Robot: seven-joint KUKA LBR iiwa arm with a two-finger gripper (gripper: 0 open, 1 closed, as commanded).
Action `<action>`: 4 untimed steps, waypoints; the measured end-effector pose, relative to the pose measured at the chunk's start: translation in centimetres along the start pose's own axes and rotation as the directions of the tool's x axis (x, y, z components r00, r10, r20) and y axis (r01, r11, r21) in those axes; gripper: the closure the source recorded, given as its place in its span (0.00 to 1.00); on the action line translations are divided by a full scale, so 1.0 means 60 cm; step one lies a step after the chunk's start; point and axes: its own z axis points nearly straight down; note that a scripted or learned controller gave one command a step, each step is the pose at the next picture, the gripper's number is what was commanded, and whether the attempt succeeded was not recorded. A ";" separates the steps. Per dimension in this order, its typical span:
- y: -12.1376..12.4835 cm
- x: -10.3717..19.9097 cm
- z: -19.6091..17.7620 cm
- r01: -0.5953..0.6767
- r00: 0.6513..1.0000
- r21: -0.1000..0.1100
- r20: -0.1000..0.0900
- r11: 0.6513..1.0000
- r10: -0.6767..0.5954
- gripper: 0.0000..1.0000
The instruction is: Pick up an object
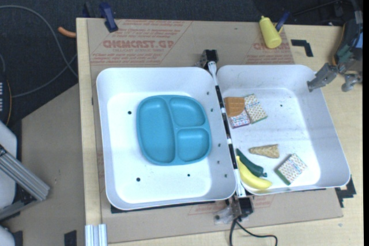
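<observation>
The right bin [323,124] holds several small items. A brown toast slice [234,105] lies beside two patterned crackers [255,109] near its left wall. A tan wedge [265,151] sits lower down. Further down, a yellow banana [253,178] with a green piece [252,162] rests against the front left corner, and a patterned square [292,167] lies to their right. My gripper [333,80] hovers over the bin's far right corner, apart from all the items. Its fingers [318,78] are spread open with nothing between them.
The left bin [115,170] bears a blue divided plate [173,128]. A yellow clamp [269,33] and a blue clamp [108,16] sit on the cardboard board behind the bins. The right bin's middle and right side are bare.
</observation>
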 end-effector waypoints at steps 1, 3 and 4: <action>0.152 0.097 0.135 0.001 1.000 0.000 -0.001 1.000 -0.001 0.00; 0.106 0.157 0.313 -0.005 1.000 -0.017 0.014 1.000 0.005 0.00; 0.074 0.129 0.324 -0.001 1.000 -0.010 0.000 1.000 0.001 0.00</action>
